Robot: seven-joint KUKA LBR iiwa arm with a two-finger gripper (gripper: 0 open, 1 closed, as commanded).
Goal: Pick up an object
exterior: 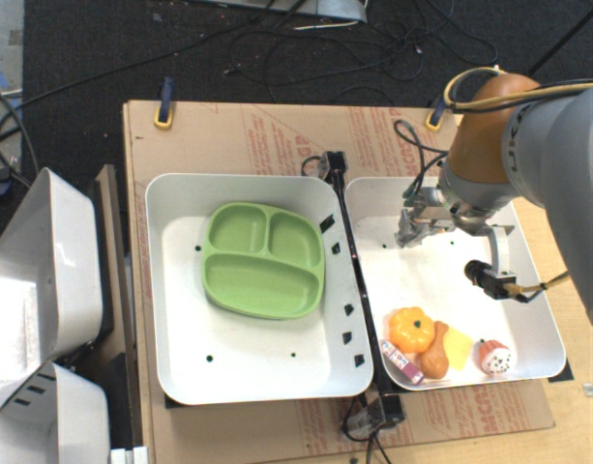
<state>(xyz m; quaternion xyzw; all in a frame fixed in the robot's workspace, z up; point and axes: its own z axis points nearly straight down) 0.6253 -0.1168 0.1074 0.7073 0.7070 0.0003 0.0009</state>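
Nothing picked yet: end effector [414, 228] poised over far right bin [543, 341], finger state indeterminable, toys [412, 329] untouched at near edge.

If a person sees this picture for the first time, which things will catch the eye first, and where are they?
The bright green divided plate lies in the left bin. In the right bin, small toys crowd the near corner: an orange pumpkin, a yellow piece and a white spotted ball. The grey arm with its orange band reaches in from the right, its hand over the far part of that bin.
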